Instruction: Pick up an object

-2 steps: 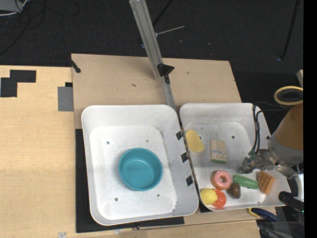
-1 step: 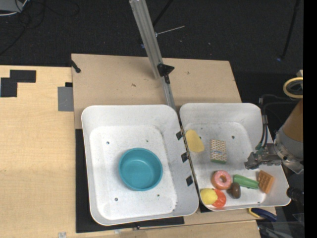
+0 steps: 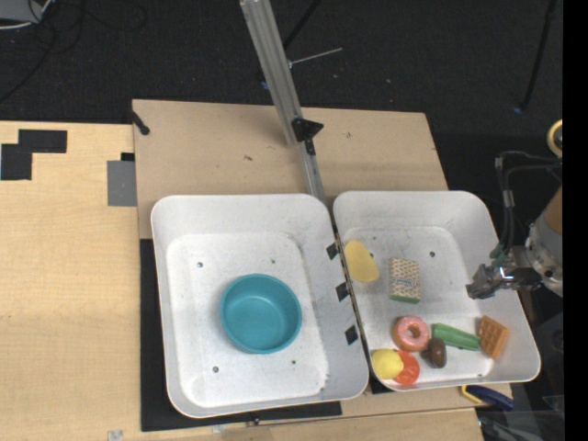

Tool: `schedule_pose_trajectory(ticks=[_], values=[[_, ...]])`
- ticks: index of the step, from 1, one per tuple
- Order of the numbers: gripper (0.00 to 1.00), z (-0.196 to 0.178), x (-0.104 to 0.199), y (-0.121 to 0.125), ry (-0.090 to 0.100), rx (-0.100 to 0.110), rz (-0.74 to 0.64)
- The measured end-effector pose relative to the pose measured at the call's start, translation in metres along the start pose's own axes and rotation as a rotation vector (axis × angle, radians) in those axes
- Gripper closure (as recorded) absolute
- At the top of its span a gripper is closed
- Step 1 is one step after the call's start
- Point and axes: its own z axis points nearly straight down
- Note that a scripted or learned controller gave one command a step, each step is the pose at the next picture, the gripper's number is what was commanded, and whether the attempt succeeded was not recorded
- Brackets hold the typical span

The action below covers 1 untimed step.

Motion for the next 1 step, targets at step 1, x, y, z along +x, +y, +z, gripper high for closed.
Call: schedule_pose_trajectory(ticks=[1], values=[[1.00,-0.0403,-0.0003,0.0007,0.000,0.001,0.001]])
